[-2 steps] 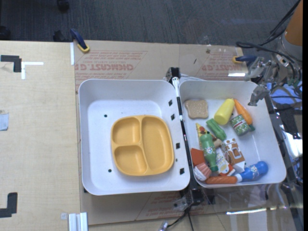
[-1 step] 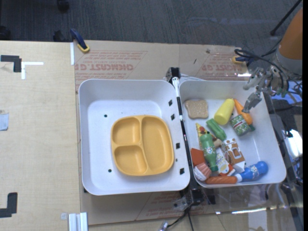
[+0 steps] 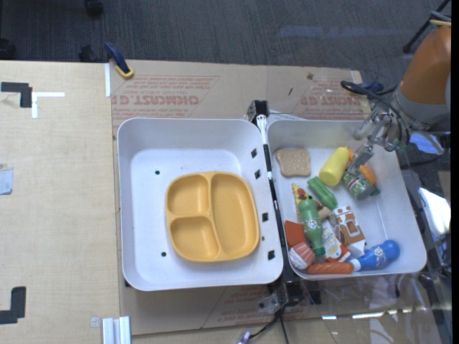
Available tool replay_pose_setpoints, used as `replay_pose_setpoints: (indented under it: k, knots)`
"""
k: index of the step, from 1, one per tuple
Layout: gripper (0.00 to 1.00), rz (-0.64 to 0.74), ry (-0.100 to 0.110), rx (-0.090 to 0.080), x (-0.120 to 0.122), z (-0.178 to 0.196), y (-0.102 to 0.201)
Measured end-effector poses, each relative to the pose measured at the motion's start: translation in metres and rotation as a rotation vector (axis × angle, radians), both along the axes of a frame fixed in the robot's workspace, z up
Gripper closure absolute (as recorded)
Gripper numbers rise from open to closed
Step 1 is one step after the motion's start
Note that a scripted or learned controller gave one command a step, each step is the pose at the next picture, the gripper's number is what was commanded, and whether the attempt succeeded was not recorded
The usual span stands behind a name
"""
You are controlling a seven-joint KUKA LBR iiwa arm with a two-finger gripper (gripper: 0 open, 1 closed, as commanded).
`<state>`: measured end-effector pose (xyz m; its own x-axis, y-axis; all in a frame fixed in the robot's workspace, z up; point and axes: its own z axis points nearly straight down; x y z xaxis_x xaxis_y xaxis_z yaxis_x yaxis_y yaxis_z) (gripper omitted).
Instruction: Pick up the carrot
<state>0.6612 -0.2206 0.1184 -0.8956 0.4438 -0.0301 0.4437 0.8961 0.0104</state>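
Observation:
The carrot [image 3: 366,172] is a small orange piece with a green leafy top [image 3: 358,185]. It lies in the upper right part of the right bin [image 3: 406,213], beside a yellow bottle [image 3: 334,165]. My gripper [image 3: 371,151] hangs at the bin's far right corner, directly above and behind the carrot's orange end. Its tip looks very close to the carrot, but contact is unclear. The grey arm with the orange band [image 3: 429,70] reaches in from the upper right.
A bread slice [image 3: 292,162], green bottle [image 3: 310,219], carton [image 3: 348,229], blue bottle [image 3: 378,255] and red sausage [image 3: 330,267] crowd the right bin. The left bin [image 3: 136,192] holds a yellow divided plate [image 3: 212,215].

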Motion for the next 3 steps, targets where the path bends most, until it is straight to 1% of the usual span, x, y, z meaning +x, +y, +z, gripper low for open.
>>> replay_pose_setpoints:
  k: [1,2,3]
  knots:
    - [0.0,-0.118,0.026,0.005,-0.011,-0.024,-0.001]
    - [1.0,-0.115,0.021,0.006,-0.009,-0.013,0.001]
    - [1.0,-0.207,0.028,0.007,-0.047,0.037,0.067]
